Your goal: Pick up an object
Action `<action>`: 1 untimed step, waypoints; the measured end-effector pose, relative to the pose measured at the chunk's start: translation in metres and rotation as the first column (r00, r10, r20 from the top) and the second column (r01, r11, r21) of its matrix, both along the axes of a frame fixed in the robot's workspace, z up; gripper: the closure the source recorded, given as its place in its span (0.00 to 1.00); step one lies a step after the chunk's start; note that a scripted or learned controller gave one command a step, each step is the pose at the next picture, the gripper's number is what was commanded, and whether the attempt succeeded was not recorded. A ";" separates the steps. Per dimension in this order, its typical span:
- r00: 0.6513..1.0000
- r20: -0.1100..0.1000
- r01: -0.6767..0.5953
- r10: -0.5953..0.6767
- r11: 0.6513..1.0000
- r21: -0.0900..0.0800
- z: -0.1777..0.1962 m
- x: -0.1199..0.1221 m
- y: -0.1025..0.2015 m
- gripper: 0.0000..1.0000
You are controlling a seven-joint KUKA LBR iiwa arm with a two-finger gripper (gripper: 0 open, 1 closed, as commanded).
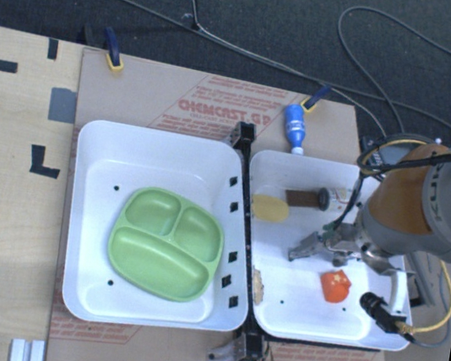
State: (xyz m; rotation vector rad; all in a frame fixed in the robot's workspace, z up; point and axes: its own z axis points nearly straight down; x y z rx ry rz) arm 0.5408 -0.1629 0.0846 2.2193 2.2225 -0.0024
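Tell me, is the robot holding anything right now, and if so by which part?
Nothing is held. The gripper sits low in the right bin, its jaws bare, between the yellow piece and the orange object.

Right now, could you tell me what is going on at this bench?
The arm reaches from the right into the right bin, with its gripper low over the bin floor. Nothing shows between its fingers. Around it lie a yellow piece, a brown cylinder and an orange object, none lifted. The left bin holds a green divided plate. A blue bottle lies outside, behind the bins.
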 end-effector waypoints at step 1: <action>1.000 0.004 0.000 0.000 1.000 -0.002 0.012 0.001 -0.001 1.00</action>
